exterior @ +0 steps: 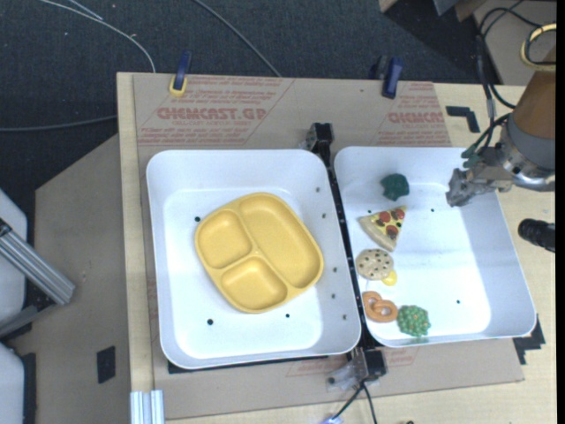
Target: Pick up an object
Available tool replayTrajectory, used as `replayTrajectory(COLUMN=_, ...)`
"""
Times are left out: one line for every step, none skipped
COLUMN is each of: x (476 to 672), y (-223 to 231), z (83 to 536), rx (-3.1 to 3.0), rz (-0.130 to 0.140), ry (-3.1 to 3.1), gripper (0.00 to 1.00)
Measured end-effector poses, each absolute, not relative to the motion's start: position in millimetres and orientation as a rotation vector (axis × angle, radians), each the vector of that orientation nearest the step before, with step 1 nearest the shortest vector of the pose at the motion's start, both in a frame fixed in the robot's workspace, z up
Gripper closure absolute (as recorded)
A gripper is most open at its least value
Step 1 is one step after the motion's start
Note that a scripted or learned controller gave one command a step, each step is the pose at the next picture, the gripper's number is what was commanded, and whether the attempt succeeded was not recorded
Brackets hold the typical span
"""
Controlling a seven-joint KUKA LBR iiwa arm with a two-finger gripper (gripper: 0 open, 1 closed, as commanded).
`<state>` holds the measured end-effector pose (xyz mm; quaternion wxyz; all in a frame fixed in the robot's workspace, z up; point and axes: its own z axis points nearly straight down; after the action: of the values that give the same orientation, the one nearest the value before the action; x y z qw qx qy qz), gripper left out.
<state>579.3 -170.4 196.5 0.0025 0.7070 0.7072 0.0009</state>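
Note:
In the right bin (477, 263) lie a dark green broccoli piece (395, 185), a pizza slice (385, 226), a round cookie (374, 262), a pretzel (380, 306) and a lighter green broccoli floret (413, 320). They line up along the bin's left side. My gripper (462, 189) hangs over the upper right part of this bin, to the right of the dark broccoli and apart from it. Nothing shows between its fingers.
The left bin (177, 325) holds a yellow divided plate (257, 251). A black clamp (320, 136) sits at the top between the bins. Blue clips (389, 76) hold the cardboard at the back. The arm's orange band (540, 104) is at the right edge.

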Motion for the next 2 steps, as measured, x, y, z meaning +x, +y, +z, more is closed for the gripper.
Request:
replayTrajectory(x=585.7, y=-165.3, z=242.2, rx=2.216, rz=0.003, ry=2.219, gripper=1.0)
replayTrajectory(x=586.7, y=-165.5, z=274.9, rx=2.216, rz=0.004, ry=2.219, gripper=1.0)
